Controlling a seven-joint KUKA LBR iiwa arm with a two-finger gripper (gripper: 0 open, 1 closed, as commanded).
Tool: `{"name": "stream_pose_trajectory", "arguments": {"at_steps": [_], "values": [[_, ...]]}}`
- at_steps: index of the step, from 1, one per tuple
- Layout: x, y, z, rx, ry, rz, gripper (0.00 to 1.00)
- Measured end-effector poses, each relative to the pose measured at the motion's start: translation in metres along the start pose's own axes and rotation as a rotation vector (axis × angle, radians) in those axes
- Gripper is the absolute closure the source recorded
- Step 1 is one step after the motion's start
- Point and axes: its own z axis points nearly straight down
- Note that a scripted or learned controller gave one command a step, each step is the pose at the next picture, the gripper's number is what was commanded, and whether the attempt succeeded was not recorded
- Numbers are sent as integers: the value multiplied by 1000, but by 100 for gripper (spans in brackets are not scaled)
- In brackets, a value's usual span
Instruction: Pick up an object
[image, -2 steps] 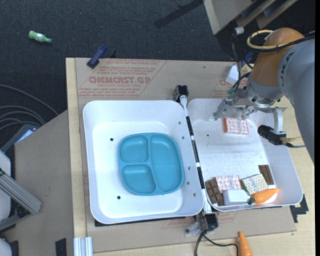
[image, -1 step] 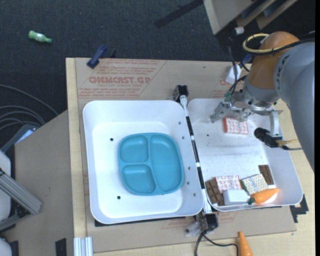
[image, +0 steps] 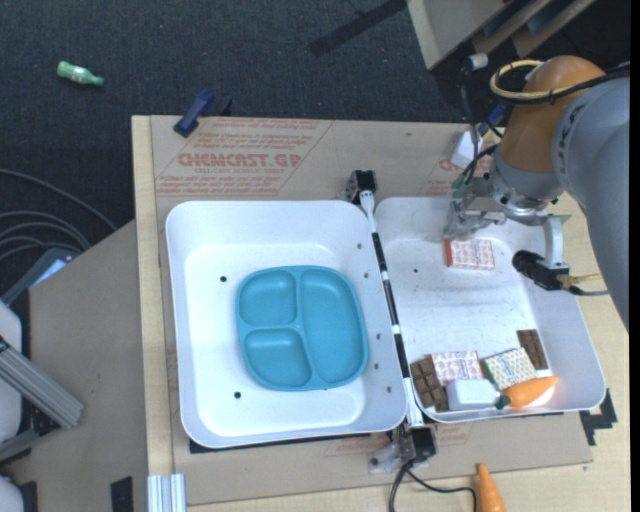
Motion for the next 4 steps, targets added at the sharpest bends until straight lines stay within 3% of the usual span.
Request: {"name": "stream_pose_trajectory", "arguments": {"at_steps": [1, 2, 3, 4], "values": [[0, 0, 0, 1, 0, 0, 0], [8, -4, 12, 4, 2, 1, 0], [7, -2, 0, 0, 0, 0, 100], [7, -2, 0, 0, 0, 0, 0]]}}
